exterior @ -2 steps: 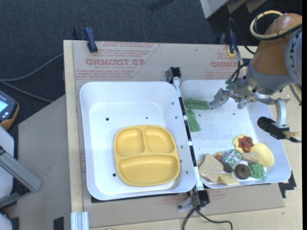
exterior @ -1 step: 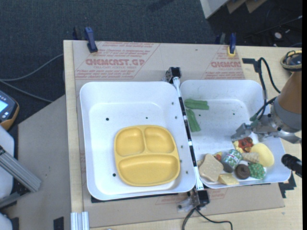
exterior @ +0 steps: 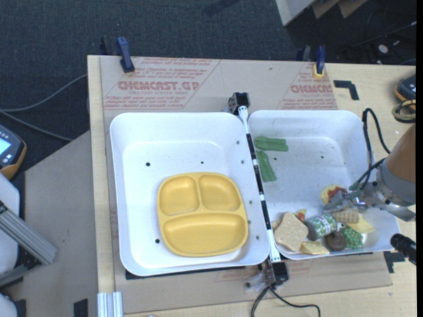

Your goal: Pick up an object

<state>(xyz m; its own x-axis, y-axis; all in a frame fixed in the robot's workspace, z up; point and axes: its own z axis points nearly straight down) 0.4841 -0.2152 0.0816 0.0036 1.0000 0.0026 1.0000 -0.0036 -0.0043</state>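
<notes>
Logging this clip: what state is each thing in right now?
Yellow divided plate: upright in the left bin, its compartments bare.
Green strips: lying flat in the right bin, apart from the pile.
Toy food pile: heaped at the right bin's near edge.
Tool: low over the pile; grip unclear.

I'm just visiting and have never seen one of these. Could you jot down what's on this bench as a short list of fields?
left bin: holds a yellow divided plate
right bin: two green strips near its upper left; a heap of toy food along its lower edge
arm: reaches in from the right
gripper: down in the right bin, over the heap
</notes>
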